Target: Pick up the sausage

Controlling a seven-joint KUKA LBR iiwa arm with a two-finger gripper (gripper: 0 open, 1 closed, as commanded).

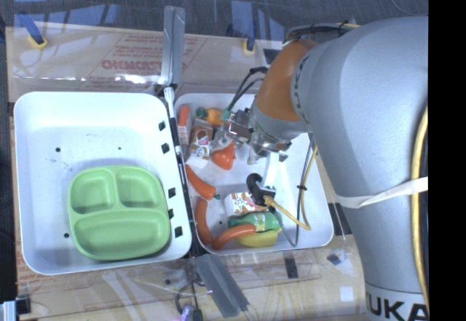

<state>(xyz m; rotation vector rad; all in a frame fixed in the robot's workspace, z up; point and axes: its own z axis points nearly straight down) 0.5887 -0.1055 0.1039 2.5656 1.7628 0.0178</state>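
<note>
Hidden: the grey arm (364, 130) reached in from the right and covered the right side and far corner of the right bin (314, 234), so you could not check what lay under it. The wrist blocked the top of the gripper (258, 146), and glare on the metal blurred its tip. You could not tell from this view how far it was open, and nothing could be seen held in it.

Gripper position: it hung over the middle of the right bin, just beside an orange-red lump (224, 157) and a small printed box (201, 145). Whether it touched either could not be told.

Sausage (200, 183): it lay on the floor of the right bin near the left wall, slanted, apart from the gripper and toward the near side of it.

Other contents you could have mistaken for it: a curved orange-red piece (202, 227) along the near-left corner and a red-orange one (234, 234) resting against a yellow item (261, 241). A green item (256, 223) and a small packet (243, 202) sat close by.

Left bin (44, 123): it held a green divided plate (118, 212), lying flat.
</note>
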